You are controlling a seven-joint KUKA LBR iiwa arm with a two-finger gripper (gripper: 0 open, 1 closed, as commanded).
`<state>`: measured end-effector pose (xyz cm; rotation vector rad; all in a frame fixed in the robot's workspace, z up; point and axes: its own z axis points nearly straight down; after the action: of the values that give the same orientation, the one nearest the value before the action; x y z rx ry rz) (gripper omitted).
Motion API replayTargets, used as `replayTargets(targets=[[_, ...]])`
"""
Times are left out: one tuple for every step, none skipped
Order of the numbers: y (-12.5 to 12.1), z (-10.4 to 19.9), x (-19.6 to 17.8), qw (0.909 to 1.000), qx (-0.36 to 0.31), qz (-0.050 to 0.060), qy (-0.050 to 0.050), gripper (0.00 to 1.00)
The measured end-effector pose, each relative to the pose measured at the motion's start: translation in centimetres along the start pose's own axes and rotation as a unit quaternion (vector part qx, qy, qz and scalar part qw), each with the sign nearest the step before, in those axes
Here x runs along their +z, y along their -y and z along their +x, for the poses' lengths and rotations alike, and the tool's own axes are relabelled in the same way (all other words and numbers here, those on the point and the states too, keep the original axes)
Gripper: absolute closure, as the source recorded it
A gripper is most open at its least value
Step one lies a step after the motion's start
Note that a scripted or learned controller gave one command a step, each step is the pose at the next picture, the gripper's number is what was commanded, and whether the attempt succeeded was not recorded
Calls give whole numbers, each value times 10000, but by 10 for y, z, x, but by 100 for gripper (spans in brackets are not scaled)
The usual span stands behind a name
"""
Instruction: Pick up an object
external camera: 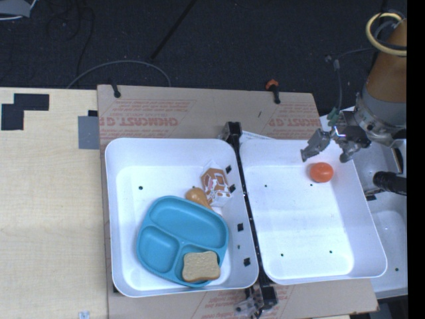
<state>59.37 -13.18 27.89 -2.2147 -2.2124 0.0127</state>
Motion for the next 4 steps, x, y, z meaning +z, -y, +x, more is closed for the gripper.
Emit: replayTargets(targets=[[-2,0,-6,10000,-8,-52,7,0],[-5,-3,58,10000,-4,-24,4,0],[-2,6,119,10000,-6,-20,-1,0],[6,4,167,10000,-4,-27,2,0]])
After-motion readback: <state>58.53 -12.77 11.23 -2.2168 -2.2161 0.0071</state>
